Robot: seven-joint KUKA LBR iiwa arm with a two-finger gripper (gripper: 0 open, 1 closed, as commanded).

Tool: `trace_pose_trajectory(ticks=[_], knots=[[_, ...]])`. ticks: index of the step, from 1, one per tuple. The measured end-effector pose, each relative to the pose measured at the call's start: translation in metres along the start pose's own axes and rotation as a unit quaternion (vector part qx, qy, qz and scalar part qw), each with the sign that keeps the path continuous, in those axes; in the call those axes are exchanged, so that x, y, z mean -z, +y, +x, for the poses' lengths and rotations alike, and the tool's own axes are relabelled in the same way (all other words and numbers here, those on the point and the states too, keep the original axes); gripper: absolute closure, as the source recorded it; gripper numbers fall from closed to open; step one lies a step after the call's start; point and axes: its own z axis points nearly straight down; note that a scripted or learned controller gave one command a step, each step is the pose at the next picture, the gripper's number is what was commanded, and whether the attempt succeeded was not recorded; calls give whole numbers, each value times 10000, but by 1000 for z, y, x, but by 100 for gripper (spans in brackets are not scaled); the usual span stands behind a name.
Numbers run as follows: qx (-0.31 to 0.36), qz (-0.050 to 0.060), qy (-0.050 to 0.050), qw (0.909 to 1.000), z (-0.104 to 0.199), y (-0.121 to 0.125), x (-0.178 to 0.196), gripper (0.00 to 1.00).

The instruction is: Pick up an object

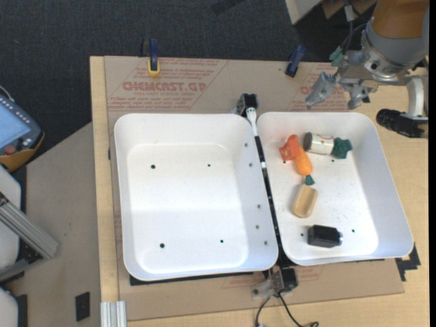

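The right bin holds several objects. An orange carrot-shaped toy lies near its back left. Beside it is a white cylinder with a green end. A tan block sits mid-bin, and a black block lies near the front rim. My gripper hangs above the cardboard just behind the right bin's back rim. It is open, with its two fingers spread and nothing between them, well clear of all the objects.
The left bin adjoins the right one along a black seam. Both rest on a cardboard sheet held by blue clamps at the back. A blue device sits off the bench at far left.
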Motion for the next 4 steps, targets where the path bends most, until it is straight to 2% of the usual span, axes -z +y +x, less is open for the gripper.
trace_pose_trajectory(ticks=[1,2,3,4], knots=[[27,55,17,10000,58,5,-102,0],[-19,-76,-23,10000,13,-1,21,0],[16,56,14,10000,58,12,-95,0],[-11,-95,-20,10000,28,17,52,0]])
